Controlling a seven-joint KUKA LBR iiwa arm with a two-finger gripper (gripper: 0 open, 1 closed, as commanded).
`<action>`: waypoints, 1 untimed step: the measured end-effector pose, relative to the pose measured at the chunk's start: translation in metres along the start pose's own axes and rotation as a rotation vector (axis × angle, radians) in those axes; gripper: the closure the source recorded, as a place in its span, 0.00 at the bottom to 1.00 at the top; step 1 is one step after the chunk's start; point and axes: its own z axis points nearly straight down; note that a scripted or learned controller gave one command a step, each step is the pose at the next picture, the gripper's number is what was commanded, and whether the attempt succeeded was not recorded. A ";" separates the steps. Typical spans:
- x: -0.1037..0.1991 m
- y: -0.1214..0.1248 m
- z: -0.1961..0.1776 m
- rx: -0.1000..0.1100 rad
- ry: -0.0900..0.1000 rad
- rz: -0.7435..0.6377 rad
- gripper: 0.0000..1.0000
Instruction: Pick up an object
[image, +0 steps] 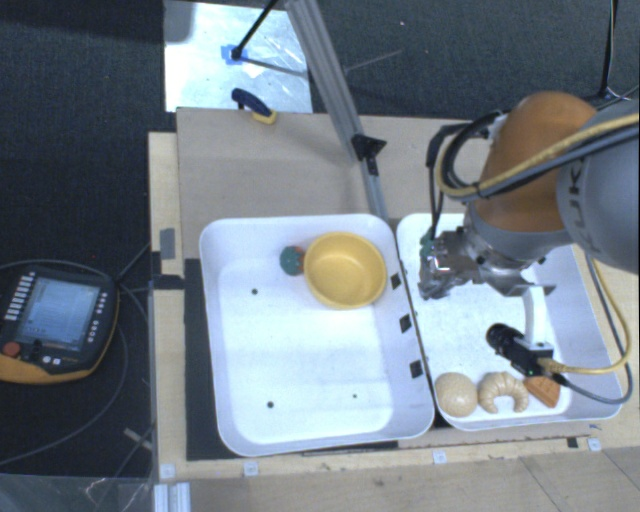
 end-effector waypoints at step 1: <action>0.051 -0.020 0.014 0.000 0.000 0.000 1.00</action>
